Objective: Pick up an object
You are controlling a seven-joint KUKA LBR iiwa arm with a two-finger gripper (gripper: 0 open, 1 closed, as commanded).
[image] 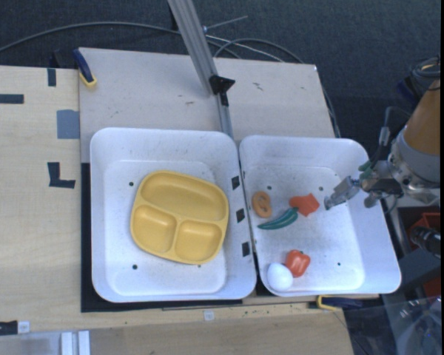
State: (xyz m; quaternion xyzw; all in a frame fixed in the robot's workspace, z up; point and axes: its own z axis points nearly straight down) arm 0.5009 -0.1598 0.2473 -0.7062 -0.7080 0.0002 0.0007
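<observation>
The right bin (355, 154) holds a small orange-red block (305, 204), a curved green vegetable (279, 220), a brown round piece (262, 204), a red pepper (297, 262) and a white egg (280, 276). My gripper (355, 197) hangs over the bin's right side, just right of the orange-red block and apart from it. Its fingers stand open with nothing between them. The arm's orange band shows at the view's right edge.
A yellow divided plate (179, 217) lies in the left bin (103, 198). A slanted metal pole (196, 35) rises behind the bins, with cables on the dark floor behind it. A blue-and-yellow clamp (83, 68) sits at the bench's far left corner.
</observation>
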